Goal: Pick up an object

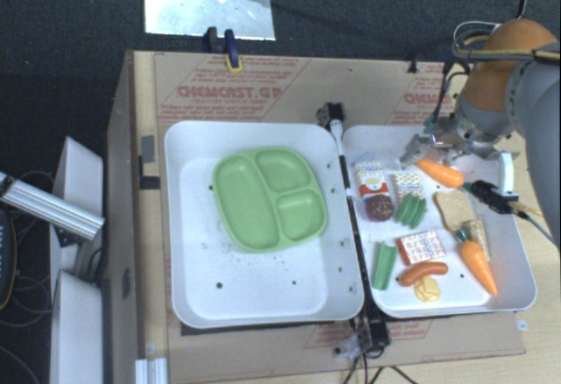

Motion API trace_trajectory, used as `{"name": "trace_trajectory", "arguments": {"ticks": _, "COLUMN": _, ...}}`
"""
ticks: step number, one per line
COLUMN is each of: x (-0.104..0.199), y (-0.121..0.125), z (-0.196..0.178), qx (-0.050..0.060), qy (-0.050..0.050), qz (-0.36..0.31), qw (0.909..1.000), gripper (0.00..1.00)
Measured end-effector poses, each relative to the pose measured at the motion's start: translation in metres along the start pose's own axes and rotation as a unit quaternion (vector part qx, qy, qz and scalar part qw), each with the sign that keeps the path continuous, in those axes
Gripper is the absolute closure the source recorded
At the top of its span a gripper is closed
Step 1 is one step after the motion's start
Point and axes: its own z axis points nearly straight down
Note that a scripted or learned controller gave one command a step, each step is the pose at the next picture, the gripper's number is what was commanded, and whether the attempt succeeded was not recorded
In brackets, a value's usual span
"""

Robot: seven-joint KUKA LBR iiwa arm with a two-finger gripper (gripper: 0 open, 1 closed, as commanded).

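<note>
- Dark carpet is surrounding a cardboard-topped bench point(237, 84) that is bearing two white bins; the left bin point(202, 286) is holding a green compartment tray point(270, 196), and the right bin point(517, 277) is holding a scatter of toy food.
- By my reading the arm is working the approach step: the gripper point(429, 144) is hanging low over the right bin's far edge, with nothing visibly between its fingers.
- How wide the gripper is set I cannot tell; its tips are blurring into the bin's white floor.
- Nearest to it is lying a small carrot point(440, 172), just beside and slightly nearer the camera than the gripper.
- Farther off are lying a larger carrot point(479, 266), a sausage point(424, 271), a green bean pod point(384, 265) and a slice of bread point(452, 209).
- Next the gripper would probably be needing to centre over the small carrot, straddle its narrow width, descend, then close.
</note>
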Motion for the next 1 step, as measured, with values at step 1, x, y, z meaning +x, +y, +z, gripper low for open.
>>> {"name": "trace_trajectory", "arguments": {"ticks": 1, "x": -0.0001, "y": 0.0014, "z": -0.0117, "qx": -0.002, "qy": -0.001, "qz": -0.001, "qw": 1.0000, "gripper": 1.00}}
